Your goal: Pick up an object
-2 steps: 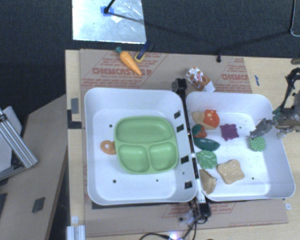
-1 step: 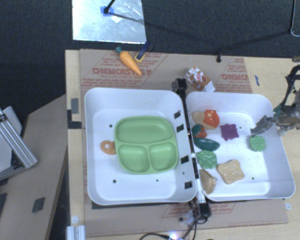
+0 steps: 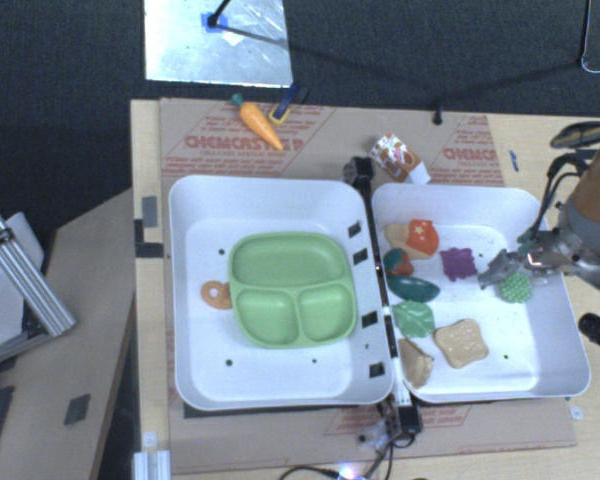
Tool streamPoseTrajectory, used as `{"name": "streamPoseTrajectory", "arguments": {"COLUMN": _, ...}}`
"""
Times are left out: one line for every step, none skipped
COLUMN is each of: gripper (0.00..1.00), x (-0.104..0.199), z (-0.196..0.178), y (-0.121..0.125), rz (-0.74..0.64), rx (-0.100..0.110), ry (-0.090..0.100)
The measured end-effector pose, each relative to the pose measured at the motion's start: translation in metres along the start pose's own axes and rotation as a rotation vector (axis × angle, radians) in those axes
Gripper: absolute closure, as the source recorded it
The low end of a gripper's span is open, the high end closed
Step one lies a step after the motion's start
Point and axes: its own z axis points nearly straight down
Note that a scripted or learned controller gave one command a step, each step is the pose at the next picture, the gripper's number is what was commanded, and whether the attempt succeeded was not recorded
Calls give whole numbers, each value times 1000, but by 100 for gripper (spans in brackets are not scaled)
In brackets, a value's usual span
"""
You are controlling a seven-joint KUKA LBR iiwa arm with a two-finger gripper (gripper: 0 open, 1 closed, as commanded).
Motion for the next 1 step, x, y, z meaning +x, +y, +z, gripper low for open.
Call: {"name": "streamPoseTrajectory", "arguments": {"gripper": 0, "x": -1, "z": 63, "y": 2, "rz": 2, "rx": 0, "ry": 0}}
